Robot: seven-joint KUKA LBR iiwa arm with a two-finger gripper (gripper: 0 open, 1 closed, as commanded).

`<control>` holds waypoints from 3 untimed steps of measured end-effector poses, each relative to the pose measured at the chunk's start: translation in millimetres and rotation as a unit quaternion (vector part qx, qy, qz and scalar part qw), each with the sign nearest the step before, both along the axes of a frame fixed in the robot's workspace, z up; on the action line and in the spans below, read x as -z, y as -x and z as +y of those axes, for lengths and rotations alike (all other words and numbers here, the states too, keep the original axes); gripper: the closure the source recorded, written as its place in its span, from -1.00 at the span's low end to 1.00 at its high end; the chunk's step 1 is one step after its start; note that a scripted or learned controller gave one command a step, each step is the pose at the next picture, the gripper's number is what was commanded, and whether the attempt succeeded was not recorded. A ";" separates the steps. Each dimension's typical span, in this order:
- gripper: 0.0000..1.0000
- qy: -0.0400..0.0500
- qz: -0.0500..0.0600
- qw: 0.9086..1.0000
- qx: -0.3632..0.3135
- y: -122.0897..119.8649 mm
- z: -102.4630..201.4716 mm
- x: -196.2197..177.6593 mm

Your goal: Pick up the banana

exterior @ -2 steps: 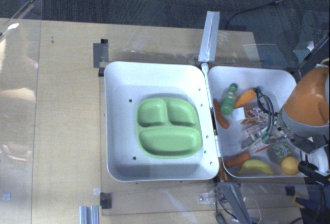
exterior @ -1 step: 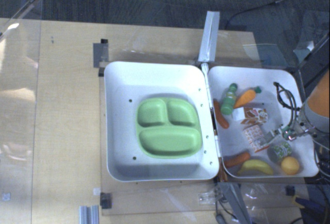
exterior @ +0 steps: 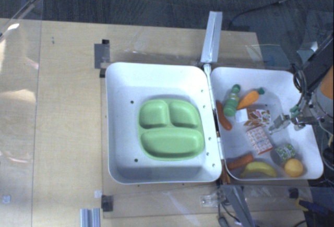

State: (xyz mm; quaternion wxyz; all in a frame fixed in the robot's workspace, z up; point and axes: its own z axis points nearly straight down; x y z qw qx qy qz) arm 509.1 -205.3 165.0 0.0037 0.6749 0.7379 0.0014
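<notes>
1. Lying along the near wall of the right bin (exterior: 308, 81), the banana (exterior: 259, 168) rests flat, just left of an orange fruit (exterior: 294, 167) in that bin's near right corner.
2. A reddish sausage-like piece (exterior: 240, 160) sits just beside the banana's left end, on its far side.
3. The pincer (exterior: 282, 121) hangs over the right part of the same bin, its metal tip reaching left toward the middle; it is apart from the banana, on the far side of it. Whether it is spread or pressed together cannot be told at this size, and nothing shows pinched in it.
4. Two printed packets (exterior: 259, 135) lie in the middle of the right bin, just left of the pincer tip.
5. A small green-patterned can (exterior: 284, 152) sits between the packets and the orange fruit.
6. Toward the bin's far left, a green bottle (exterior: 231, 101) lies beside a carrot (exterior: 249, 97), with another reddish sausage (exterior: 223, 116) along the left wall.
7. The left bin (exterior: 120, 116) holds a green divided tray (exterior: 170, 128) near its middle.
8. Both bins sit on the pale wooden surface (exterior: 57, 127).
</notes>
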 end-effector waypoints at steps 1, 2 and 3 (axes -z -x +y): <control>-1.00 0.001 -0.004 0.999 -0.053 16.8 -1.2 60.6; -1.00 0.000 0.000 1.000 0.018 20.1 -0.2 4.4; -1.00 0.001 -0.006 0.995 -0.101 14.6 0.5 68.2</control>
